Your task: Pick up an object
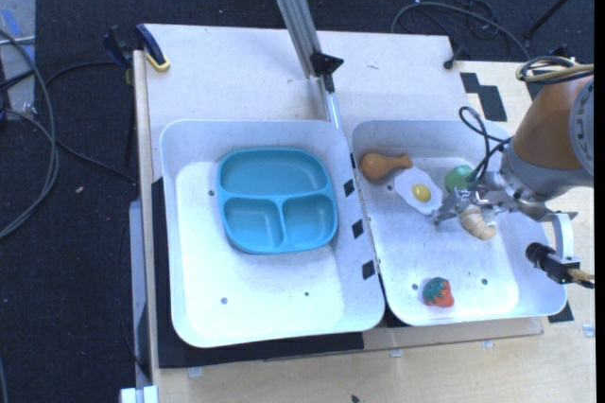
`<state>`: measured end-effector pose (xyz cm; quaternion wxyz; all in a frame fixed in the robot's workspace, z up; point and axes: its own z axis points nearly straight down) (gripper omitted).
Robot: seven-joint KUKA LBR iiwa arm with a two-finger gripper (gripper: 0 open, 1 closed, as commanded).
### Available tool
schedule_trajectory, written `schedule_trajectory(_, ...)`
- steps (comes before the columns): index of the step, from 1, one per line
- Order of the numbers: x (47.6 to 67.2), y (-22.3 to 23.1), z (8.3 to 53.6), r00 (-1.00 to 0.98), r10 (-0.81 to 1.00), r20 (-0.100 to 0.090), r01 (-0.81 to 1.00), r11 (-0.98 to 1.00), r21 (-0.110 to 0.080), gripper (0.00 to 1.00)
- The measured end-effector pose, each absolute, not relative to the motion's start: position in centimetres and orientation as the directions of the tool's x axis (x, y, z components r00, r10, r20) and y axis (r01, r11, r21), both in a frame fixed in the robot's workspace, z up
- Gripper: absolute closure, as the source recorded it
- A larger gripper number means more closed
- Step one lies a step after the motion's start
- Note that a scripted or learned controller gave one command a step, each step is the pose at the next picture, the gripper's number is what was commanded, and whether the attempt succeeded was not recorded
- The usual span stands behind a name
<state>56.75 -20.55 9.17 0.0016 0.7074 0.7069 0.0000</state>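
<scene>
The gripper (452, 207) hangs over the right bin (501, 297); I cannot tell its grip. Maybe aim slowly for the egg (417, 192) at nine o'clock.

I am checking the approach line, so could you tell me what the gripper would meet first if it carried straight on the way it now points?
The gripper points leftward and down into the right bin. Going straight on, it would probably meet the fried egg first, just ahead of its tip. Depth is unclear, so it might touch the bin floor short of the egg.
</scene>
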Motion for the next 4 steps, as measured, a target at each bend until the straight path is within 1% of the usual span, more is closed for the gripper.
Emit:
schedule_trajectory(1, 56.9, -20.6, 10.5, 0.001, 1.0, -0.004, 1.0, -0.001, 0.007, 1.0)
schedule_trajectory(2, 56.9, -20.1, 14.9, -0.002, 1.0, -0.002, 1.0, 0.002, 0.004, 1.0)
schedule_trajectory(3, 56.7, -20.3, 21.2, -0.003, 1.0, -0.003, 1.0, 0.003, 0.008, 1.0)
schedule_trajectory(4, 56.8, -20.3, 25.0, -0.003, 1.0, -0.002, 1.0, 0.003, 0.005, 1.0)
